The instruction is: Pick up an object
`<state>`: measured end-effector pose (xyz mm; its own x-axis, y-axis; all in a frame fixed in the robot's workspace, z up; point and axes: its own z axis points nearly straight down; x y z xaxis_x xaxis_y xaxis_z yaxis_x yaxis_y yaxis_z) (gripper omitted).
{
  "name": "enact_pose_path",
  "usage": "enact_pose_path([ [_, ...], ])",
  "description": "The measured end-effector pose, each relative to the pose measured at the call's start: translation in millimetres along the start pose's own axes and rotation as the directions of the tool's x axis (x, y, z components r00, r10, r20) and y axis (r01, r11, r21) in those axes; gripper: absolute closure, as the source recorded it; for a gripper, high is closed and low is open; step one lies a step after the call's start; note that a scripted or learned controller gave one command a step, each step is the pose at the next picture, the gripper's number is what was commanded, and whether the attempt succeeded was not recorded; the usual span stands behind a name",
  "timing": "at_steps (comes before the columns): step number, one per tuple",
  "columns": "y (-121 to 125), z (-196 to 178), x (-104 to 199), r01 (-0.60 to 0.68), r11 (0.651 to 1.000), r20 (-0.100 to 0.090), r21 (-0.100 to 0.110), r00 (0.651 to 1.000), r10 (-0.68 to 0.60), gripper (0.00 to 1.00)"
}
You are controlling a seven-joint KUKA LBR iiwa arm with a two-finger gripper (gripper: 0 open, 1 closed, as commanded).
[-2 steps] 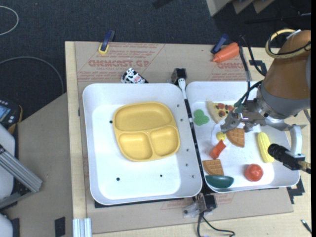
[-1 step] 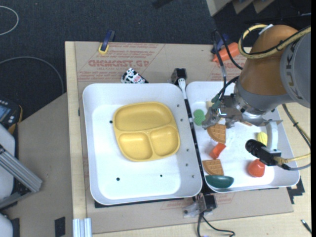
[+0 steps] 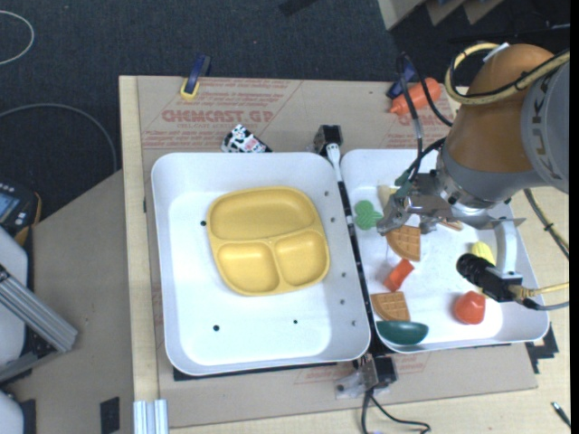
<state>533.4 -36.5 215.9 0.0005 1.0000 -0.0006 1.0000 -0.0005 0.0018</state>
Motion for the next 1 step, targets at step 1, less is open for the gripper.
enact_pose_path([
  [1, 0.9, -0.3, 11.2, 0.002, 1.000, -0.001, 0.000, 1.000, -0.002, 1.00],
])
